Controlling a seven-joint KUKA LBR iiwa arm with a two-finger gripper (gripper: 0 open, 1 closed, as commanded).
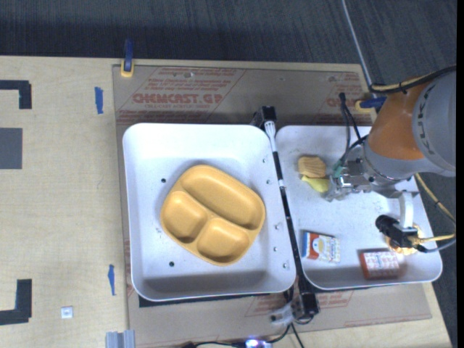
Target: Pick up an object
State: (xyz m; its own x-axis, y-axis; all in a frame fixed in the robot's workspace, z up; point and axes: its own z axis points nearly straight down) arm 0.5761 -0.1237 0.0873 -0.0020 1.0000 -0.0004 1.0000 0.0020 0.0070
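Note:
In the right bin (362,212) a small yellow object (313,171) lies near the far left corner. My gripper (338,185) is down in this bin, right beside the yellow object's right edge and touching or nearly touching it. Nearer the front of the bin lie a small white, blue and orange box (320,246) and a red-brown packet (380,263). The grey arm with its orange band (395,133) reaches in from the right above the bin.
The left bin (145,151) holds a large yellow divided plate (212,213) lying tilted in its middle. A black divider rail (279,187) runs between the bins. Both bins rest on a brown cardboard sheet (188,93) on the wooden bench.

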